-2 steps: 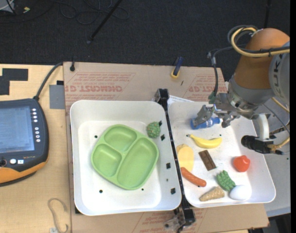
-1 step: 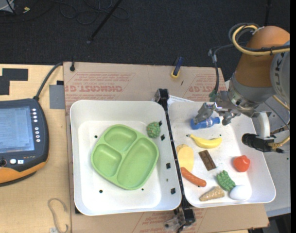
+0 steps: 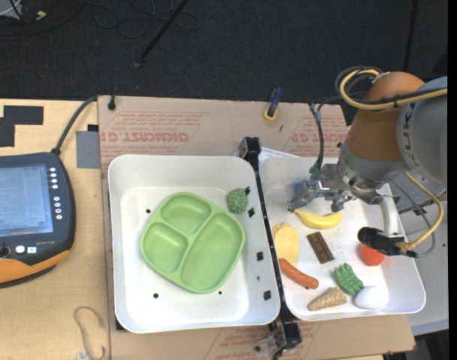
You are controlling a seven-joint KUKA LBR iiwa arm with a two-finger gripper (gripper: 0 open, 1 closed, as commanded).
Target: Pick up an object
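A cardboard-covered worktop (image 3: 175, 130) stands before a dark floor strewn with cables, carrying two shallow white bins side by side and a teach pendant (image 3: 25, 208) at the far left. The left bin (image 3: 130, 291) holds a green divided plate (image 3: 192, 240) and a small green broccoli-like piece (image 3: 237, 199) by its right wall. The right bin (image 3: 408, 295) holds the toy foods: a yellow banana (image 3: 318, 219), a pale yellow piece (image 3: 287, 240), a brown chocolate bar (image 3: 320, 247), an orange-red sausage (image 3: 298, 274), a green vegetable (image 3: 348, 279), a white egg (image 3: 370, 298), a tan cone (image 3: 327, 299) and a red piece (image 3: 371, 256). The arm reaches in from the right, and its pincer (image 3: 318, 196) hangs over the upper part of the right bin, just above the banana. Whether the pincer is open or closed I cannot tell; nothing is seen gripped in it
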